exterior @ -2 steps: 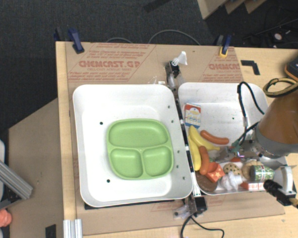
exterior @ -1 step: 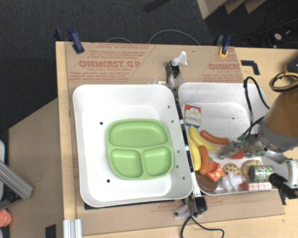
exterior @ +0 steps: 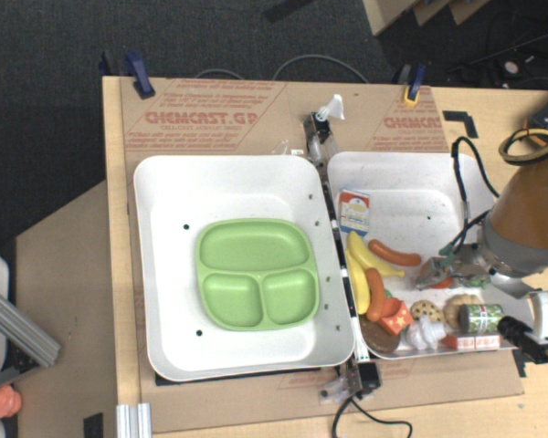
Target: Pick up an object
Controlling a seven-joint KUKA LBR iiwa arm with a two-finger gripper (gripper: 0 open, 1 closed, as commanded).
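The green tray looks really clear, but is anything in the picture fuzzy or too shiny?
In the camera view the green divided tray is sharp and evenly lit, with only soft shadows in its compartments; the left bin is bright white without hard glare; the gripper and the toy food pile beside it look slightly soft and cluttered.

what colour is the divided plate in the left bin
Light green, plain with no pattern; the divided plate shows best in the camera view.
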